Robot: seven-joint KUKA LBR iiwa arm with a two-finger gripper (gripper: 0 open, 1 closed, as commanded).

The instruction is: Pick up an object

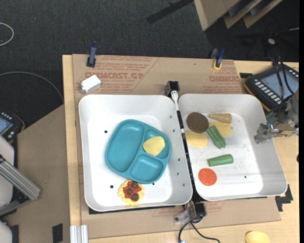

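Jaws (264, 133) sit at the right edge of the right bin (254, 107), and you cannot tell from this view how they stand. You'll find nothing between them. Inside that bin, the brown disc (196, 122) and the tan cone (220, 117) lie near the far edge, the green pickle (216, 136) across a yellow piece (196, 139), a green block (220, 160) and an orange disc (207, 177) toward the near edge. Your left bin (90, 142) holds a blue divided plate (126, 152).

Dark carpet floor (57, 28) surrounds a cardboard-topped bench (142, 71); wooden furniture (232, 12) stands behind.
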